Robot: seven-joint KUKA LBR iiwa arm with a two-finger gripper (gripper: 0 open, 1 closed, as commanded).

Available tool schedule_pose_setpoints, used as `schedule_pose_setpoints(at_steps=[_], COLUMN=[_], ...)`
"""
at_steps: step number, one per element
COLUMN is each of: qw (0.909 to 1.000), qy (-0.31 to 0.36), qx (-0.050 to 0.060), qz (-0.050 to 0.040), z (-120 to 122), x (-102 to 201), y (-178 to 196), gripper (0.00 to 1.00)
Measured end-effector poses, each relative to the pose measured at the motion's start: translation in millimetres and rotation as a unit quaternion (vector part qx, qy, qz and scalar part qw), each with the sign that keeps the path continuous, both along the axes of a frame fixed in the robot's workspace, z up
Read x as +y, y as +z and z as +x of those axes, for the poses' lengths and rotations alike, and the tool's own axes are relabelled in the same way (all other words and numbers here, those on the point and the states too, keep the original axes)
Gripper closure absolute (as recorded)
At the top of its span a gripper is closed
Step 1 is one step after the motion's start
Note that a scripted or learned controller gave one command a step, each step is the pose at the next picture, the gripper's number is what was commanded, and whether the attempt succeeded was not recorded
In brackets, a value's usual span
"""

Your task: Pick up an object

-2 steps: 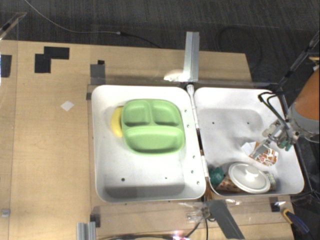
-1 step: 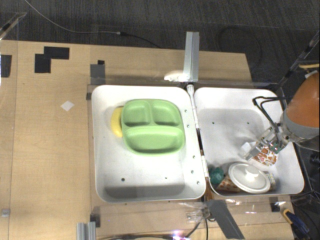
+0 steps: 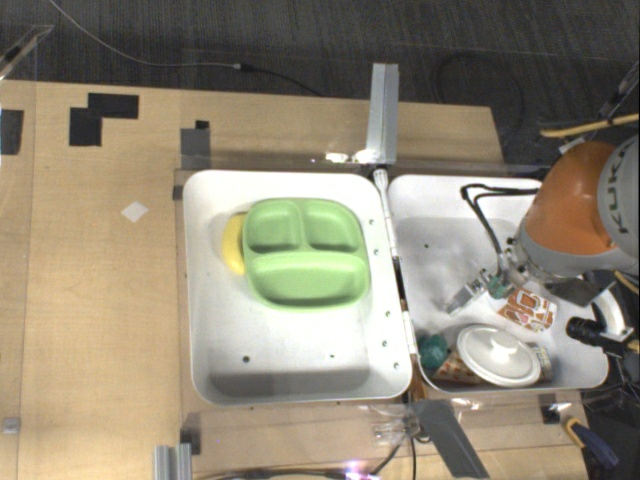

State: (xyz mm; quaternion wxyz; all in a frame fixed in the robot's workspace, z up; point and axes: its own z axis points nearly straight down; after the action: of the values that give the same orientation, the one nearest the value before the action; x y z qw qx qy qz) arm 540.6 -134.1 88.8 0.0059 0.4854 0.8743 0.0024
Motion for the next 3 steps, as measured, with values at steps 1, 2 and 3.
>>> schedule_pose_setpoints(at_steps=[1,2,3], qw=[1.0,1.0,0.9998], qy=[0.001,0.001,-0.019], qx=[-0.006,-0.006,0.003], qz=[-0.0013,-0.0013,-0.0004], z=[3.6,3.5,-13.6], x=[-0.1,-0.1,-72.3], y=[13.2,13.1,68.7], gripper=[1.0,0.0,0.0])
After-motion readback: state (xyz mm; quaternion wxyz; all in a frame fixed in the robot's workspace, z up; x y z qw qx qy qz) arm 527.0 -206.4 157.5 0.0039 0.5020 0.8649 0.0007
